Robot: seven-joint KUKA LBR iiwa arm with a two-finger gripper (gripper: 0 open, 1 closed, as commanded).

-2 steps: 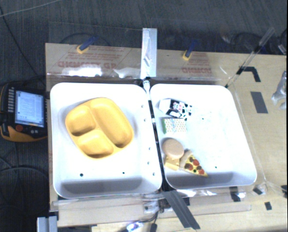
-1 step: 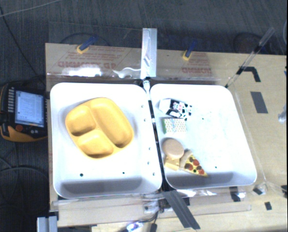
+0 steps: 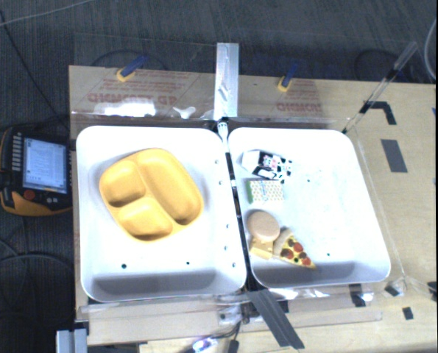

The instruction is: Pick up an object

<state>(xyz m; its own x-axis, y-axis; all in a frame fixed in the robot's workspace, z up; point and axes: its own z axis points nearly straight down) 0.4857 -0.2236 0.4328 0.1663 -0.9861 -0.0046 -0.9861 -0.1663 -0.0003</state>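
the wooden surface (image 3: 395,219) carried 2 shallow white bins side by side, touching along a dark seam down the middle. the left bin (image 3: 93,271) held 1 thing: a yellow divided tray (image 3: 151,193) with 3 compartments, lying flat and turned at a slant, nearer the bin's back left than its front.

the right bin (image 3: 344,219) held 4 small things, all gathered along its left wall. furthest back lay a black-and-white toy (image 3: 269,165) with small red marks, too small to tell what it was. just in front of it lay a pale green patterned square (image 3: 266,191), flat on the bin floor. in front of that sat a round tan piece (image 3: 263,225), like a bun or biscuit. a toy pizza slice (image 3: 291,251) lay at the front, its crust end touching the round piece and its tip pointing toward the bin's front right. the rest of the right bin's floor was bare white.

a yellow-cased handheld pendant (image 3: 36,171) with a lit screen lay on the dark floor left of the surface. 2 clamps, blue and yellow, sat on the clear panel behind the bins.

i cannot tell the state of the end effector.
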